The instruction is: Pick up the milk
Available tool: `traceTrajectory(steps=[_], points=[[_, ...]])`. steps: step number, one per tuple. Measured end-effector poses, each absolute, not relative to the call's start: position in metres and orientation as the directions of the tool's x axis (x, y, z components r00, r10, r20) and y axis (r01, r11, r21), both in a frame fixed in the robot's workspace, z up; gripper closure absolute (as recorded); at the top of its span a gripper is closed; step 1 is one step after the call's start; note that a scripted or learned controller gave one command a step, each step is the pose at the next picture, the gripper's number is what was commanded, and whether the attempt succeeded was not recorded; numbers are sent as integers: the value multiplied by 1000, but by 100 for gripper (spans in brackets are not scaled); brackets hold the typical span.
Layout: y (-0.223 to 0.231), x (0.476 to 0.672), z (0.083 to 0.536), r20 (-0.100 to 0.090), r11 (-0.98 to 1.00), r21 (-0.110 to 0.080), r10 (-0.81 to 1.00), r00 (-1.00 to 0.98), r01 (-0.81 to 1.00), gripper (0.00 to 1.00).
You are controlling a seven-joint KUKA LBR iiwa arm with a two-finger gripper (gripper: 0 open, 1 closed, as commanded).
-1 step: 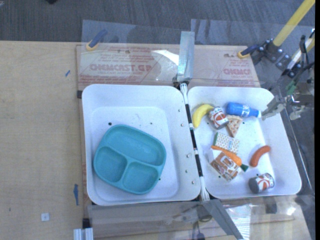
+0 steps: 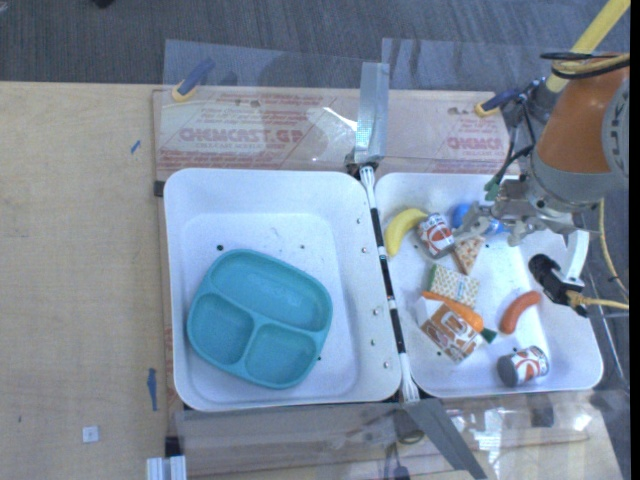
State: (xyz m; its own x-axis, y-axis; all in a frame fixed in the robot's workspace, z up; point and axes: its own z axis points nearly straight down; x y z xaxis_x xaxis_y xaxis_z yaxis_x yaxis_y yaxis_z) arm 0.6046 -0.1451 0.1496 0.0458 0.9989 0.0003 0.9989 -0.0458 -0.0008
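Note:
The milk is a small white and orange carton lying on its side in the right bin, near the front. An orange carrot lies across its top edge. My gripper hangs over the back of the same bin, above a blue object and a triangular slice. It is well behind the milk and apart from it, and nothing is seen held in it.
The right bin also holds a banana, a can, a green checked carton, a red sausage and a second can. A teal divided plate lies in the left bin.

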Motion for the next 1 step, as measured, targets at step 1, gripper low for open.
traceTrajectory(steps=[1], points=[[-108, 618, 88, -1, 11, 7, 1000, -11, 1000, 0]])
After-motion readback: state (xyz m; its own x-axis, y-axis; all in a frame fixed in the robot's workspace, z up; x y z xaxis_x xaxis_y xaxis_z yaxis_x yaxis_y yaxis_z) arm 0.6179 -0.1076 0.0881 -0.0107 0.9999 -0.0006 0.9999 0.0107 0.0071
